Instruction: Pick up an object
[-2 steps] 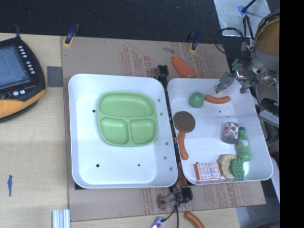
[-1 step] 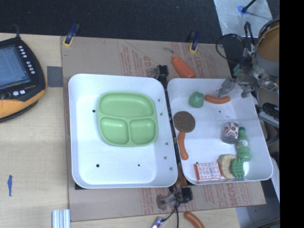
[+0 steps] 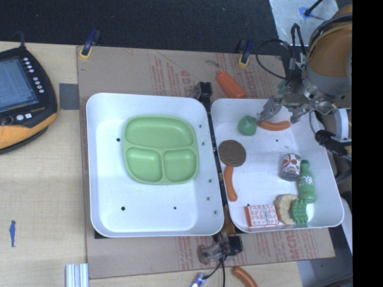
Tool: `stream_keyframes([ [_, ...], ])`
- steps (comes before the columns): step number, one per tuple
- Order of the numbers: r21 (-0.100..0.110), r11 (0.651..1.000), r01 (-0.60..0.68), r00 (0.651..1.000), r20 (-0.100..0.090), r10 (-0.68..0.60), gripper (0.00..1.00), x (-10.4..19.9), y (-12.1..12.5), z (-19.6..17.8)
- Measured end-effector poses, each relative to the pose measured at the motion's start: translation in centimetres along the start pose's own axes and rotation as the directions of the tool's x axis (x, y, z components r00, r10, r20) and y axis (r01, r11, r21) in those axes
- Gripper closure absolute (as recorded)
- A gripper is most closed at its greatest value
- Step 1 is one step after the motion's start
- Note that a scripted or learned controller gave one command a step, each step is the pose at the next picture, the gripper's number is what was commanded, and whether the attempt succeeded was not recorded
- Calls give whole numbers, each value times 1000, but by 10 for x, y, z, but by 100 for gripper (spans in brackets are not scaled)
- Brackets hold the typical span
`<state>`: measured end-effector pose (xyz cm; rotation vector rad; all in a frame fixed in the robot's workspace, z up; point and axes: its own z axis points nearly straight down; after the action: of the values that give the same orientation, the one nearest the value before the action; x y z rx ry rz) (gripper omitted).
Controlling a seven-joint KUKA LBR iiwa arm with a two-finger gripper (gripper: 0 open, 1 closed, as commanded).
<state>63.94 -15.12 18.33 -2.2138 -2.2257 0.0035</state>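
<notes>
well, we see the fingers of the arm reaching over the far edge of the right bin, and we cannot tell whether they stand apart or together. just beside them lie a green ball-like toy and an orange sausage, the sausage close under the tips. nearer the middle of that bin sits a brown round cookie, with an orange carrot just below it. toward the bin's right side stand a small can and a green bottle; a red-and-white box lies at its near edge. the left bin holds a green divided plate.
</notes>
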Motion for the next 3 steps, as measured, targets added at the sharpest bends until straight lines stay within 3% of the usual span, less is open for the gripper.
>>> stream_keyframes([
  [1,3,1000,0,1000,1,0,0,19,17,57],
  [2,3,1000,2,1000,2,-2,100,18,17,46],
  [3,4,1000,2,1000,2,-2,0,18,17,46],
])
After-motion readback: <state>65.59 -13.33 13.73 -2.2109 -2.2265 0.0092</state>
